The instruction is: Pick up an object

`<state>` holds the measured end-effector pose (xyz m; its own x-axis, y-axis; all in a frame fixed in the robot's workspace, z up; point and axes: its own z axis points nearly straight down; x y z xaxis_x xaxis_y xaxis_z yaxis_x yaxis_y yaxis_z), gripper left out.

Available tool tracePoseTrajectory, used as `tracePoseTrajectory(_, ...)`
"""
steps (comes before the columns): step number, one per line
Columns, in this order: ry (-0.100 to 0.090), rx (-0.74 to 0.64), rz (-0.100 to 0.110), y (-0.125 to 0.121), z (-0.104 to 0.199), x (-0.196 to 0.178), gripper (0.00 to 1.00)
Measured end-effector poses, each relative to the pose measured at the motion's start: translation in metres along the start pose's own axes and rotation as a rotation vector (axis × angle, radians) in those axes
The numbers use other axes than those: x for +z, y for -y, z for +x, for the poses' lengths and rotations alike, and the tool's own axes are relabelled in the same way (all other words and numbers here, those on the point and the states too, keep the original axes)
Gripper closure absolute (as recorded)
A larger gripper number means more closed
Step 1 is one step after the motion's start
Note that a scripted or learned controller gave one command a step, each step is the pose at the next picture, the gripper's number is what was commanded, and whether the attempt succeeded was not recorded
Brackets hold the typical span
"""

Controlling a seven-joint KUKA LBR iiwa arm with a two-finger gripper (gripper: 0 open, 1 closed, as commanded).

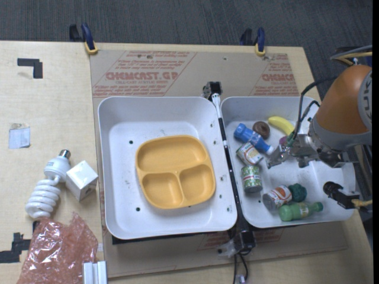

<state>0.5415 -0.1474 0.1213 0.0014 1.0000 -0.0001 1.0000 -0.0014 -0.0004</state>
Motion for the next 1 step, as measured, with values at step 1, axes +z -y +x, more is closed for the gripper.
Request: tracePoseTrajectory(1,-0.001,0.001,0.0,0.0422,0.023,0.0288,0.0)
